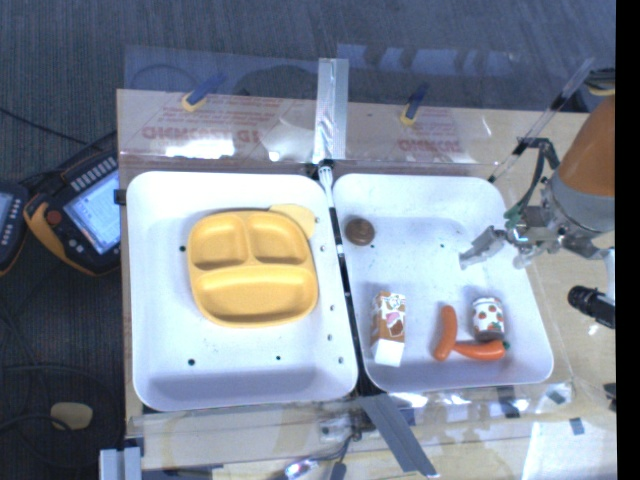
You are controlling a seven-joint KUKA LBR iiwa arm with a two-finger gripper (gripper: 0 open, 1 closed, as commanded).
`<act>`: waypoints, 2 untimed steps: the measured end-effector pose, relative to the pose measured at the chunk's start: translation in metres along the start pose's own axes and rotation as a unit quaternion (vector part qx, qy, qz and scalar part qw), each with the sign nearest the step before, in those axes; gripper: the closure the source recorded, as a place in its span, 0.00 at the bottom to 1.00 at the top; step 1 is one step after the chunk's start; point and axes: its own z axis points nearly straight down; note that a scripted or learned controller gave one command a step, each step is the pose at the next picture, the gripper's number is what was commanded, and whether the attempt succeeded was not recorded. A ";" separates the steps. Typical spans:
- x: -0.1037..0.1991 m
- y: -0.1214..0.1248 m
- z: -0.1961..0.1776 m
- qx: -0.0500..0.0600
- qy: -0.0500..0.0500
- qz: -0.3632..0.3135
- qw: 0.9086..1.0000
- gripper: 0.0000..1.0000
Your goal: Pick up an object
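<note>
The right bin (420,208) holds a small brown round piece (359,231) near its back left corner. A brown and white carton (389,327) lies near the front. Beside it are an orange sausage (445,330), a carrot (480,349) and a small red-spotted jar (487,316). My gripper (498,252) hangs over the right bin's right side, above and behind the jar. Its fingers (478,249) are spread apart with nothing between them.
A yellow compartment tray (254,268) lies in the left bin (160,348). A ridge (340,268) divides the two bins. A handheld controller (80,213) lies on the floor to the left. Clear panels stand behind the bins.
</note>
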 end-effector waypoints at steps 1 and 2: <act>-0.002 -0.036 0.081 -0.001 0.005 -0.049 0.999 0.00; -0.003 -0.049 0.087 -0.015 0.000 -0.094 0.995 0.00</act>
